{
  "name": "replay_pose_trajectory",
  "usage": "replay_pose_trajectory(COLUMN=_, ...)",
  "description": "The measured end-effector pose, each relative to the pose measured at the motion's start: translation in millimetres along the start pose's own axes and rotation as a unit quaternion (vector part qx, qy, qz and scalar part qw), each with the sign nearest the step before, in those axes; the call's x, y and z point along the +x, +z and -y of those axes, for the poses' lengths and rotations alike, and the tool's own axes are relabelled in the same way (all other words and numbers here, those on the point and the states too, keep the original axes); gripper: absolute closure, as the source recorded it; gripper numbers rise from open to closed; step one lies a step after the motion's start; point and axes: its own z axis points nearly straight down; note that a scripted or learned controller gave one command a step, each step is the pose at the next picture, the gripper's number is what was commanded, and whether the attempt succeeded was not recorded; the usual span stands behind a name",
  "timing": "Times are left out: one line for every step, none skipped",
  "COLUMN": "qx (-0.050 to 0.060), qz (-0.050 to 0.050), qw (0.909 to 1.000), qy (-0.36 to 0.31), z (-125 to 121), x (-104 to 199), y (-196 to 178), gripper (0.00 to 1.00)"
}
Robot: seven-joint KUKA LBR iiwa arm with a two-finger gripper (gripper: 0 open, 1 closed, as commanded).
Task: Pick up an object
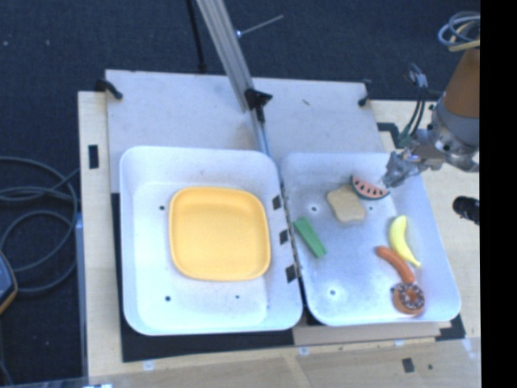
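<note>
Grey gripper [398,170]: over right bin's [440,241] far edge, beside watermelon slice [370,188]; jaws open or closed, I cannot tell.
Yellow plate [219,233]: centre of left bin [141,217].

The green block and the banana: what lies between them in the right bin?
Camera view: only bare white bin floor lies between green block and banana.

The grey arm [459,111], orange-banded above its wrist, enters at three o'clock and slants down toward nine o'clock, with the claw [396,170] at its low end.
</note>
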Motion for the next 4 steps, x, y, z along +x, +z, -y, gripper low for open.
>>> replay_pose_trajectory(qx=0.001, qz=0.0, qw=1.0, qy=-0.001, z=7, x=47, y=9, gripper=1.0)
replay_pose_trajectory(qx=0.0, qz=-0.001, qw=1.0, qy=-0.002, z=14, x=100, y=-3, gripper=1.0)
replay_pose_trajectory(qx=0.001, qz=0.0, qw=1.0, qy=-0.002, z=20, x=156, y=5, gripper=1.0)
replay_pose_trajectory(qx=0.0, qz=-0.001, qw=1.0, qy=-0.002, z=33, x=210, y=-7, gripper=1.0)
